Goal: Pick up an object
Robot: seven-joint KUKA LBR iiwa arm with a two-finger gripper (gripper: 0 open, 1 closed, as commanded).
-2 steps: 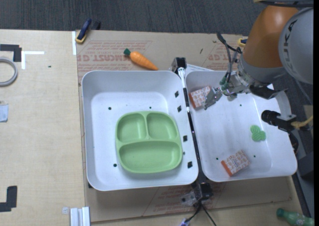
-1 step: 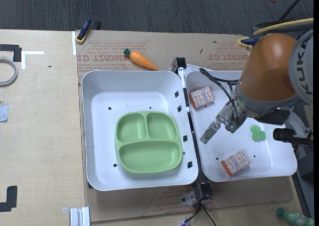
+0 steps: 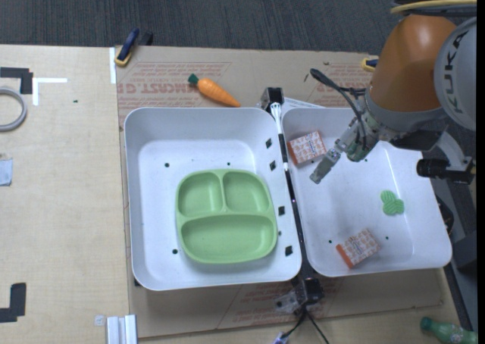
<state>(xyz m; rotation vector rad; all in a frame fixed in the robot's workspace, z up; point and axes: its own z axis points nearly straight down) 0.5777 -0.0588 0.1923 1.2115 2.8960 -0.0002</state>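
Left bin [image 3: 144,206] holds a green divided plate [image 3: 226,216]. Toy carrot [image 3: 214,90] lies on the bench beyond it. Right bin [image 3: 424,255]: far snack pack [image 3: 306,148], gripper [image 3: 321,170] just right of it, green toy [image 3: 392,203], near snack pack [image 3: 357,247].

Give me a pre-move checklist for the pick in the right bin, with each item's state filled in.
1. Gripper is over the right bin: ok.
2. A target lies close by: ok, the upper red-and-white packet sits just beside the gripper, to its upper left.
3. Nothing held yet: cannot tell; the jaws are too small and blurred to read.
4. Other picks available: ok, the green piece and the lower red-and-white packet lie apart from each other on the bin floor.
5. Upper packet has room from the bin's wall: not ok, it lies near the left wall.
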